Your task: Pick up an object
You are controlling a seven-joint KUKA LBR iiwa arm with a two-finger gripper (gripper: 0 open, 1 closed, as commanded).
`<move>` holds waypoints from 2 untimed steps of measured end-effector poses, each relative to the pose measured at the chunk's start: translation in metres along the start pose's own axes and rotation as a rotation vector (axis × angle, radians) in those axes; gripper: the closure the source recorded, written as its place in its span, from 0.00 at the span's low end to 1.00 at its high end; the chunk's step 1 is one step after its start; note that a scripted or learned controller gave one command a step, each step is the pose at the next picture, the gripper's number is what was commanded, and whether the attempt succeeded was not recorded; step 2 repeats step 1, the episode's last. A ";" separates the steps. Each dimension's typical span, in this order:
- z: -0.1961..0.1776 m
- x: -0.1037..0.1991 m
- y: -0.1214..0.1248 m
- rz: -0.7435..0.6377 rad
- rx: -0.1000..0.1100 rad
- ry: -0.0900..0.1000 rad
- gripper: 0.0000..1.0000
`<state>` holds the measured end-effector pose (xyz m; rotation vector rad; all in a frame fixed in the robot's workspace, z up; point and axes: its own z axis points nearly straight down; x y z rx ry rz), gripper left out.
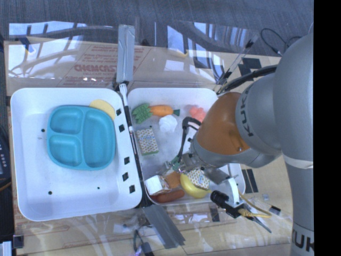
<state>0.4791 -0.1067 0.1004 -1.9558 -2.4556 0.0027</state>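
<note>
Yellow banana (193,187) lies in the right bin's (160,96) near corner among crowded food toys, and with my gripper (181,163) low just above that pile, state untellable, I'd centre on one item before closing.

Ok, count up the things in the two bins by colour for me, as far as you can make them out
Blue: 1, divided plate
Yellow: 2, disc, banana
Orange: 1, carrot
Green: 1, leafy toy
White: 1, lump
Pink: 1, piece
Brown-red: 1, sausage
Patterned: 1, packet
Total: 9; the arm hides more.
</note>
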 end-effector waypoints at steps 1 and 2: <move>-0.091 0.036 0.062 0.130 0.000 0.001 1.00; -0.091 0.036 0.062 0.130 0.000 0.001 1.00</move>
